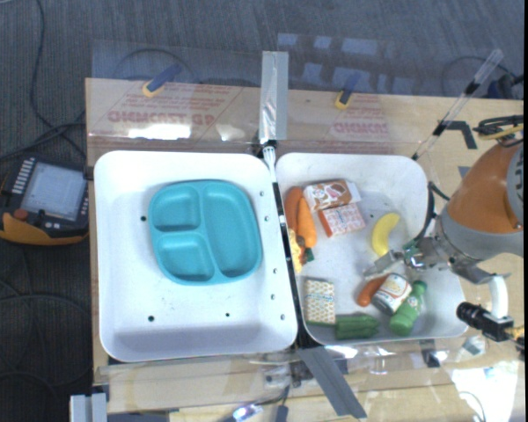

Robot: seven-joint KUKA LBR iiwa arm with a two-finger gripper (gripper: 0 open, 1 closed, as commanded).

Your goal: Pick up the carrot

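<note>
Dark grey carpet surrounds a pale wooden bench [405, 117] bearing two white bins side by side. Against the dividing wall of the right bin [405, 170] lies the carrot [301, 221], orange, lengthwise along that wall, with a darker green end at its near tip; it sits well to the left of the pincer [411, 258], with nothing gripping it. Beside the carrot is a printed snack box [334, 206], and a yellow banana [385, 232] lies just up-left of the pincer. Whether the pincer is spread or closed cannot be told. Just below it lie a small jar [391, 294] and a green bottle [407, 310]. Far left, the left bin [123, 323] holds a blue divided plate [204, 229].
</note>
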